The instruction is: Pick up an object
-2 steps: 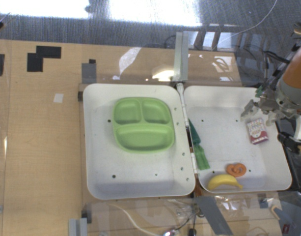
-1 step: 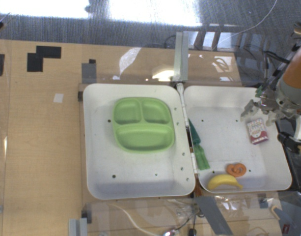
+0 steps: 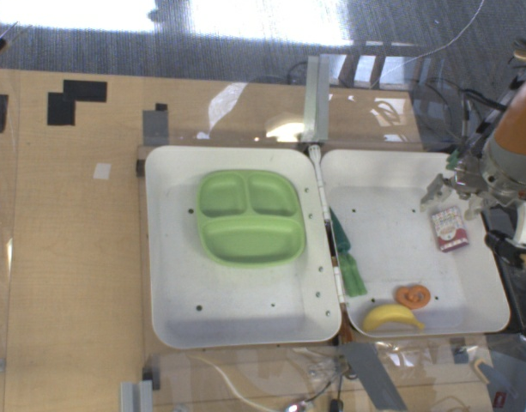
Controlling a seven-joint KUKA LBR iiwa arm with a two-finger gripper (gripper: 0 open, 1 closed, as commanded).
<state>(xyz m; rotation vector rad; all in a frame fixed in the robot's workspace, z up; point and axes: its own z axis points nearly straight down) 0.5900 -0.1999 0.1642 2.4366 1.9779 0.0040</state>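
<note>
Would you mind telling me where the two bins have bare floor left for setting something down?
Left bin: a wide strip in front of the green plate, plus margins beside it. Right bin: the middle, between the green tool along the divider and the small carton. Crowded: the front, by the banana and orange ring.

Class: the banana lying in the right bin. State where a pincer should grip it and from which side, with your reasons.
Grip the banana across its thick middle, descending from above. It lies flat near the right bin's front wall, so side approaches look cramped, and the orange ring sits close behind it.
</note>
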